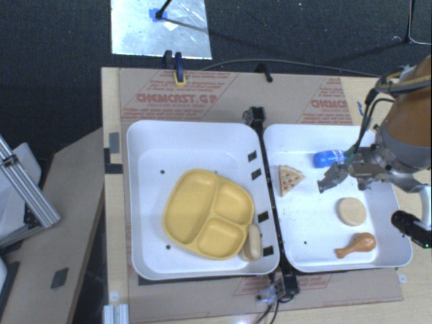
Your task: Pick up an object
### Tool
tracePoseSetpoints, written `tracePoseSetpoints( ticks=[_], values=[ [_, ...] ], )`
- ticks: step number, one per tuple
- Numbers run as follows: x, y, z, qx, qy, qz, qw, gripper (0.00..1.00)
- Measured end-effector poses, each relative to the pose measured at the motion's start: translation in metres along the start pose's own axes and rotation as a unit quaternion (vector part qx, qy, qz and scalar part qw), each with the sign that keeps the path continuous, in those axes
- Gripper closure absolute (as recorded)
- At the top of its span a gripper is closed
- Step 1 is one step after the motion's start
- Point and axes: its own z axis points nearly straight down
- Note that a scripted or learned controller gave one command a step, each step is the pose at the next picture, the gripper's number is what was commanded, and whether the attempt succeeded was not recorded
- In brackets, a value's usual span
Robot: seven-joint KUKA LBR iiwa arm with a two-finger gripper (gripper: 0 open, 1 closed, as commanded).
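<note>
Hovering over the right bin (398, 252), gripper (331, 179) with fingers apart and nothing between them, pizza slice (289, 178) just left; judged approach step, next needing descent onto it.

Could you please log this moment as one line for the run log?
tool over right bin, nothing seen held | right bin: pizza slice, blue object, round cookie, drumstick | left bin: yellow tray

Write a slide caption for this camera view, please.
Gripper hovers in right bin between pizza slice and blue bottle.
</note>
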Motion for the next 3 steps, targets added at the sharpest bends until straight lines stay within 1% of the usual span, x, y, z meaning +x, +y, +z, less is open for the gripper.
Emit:
tracePoseSetpoints(
  ticks=[1,2,3],
  values=[
    [0.0,0.002,-0.005,-0.005,-0.001,-0.001,1.0,0.0],
    [-0.007,0.007,0.054,-0.002,0.0,0.0,1.0,0.0],
    [-0.006,0.008,0.096,-0.002,0.0,0.0,1.0,0.0]
  ],
)
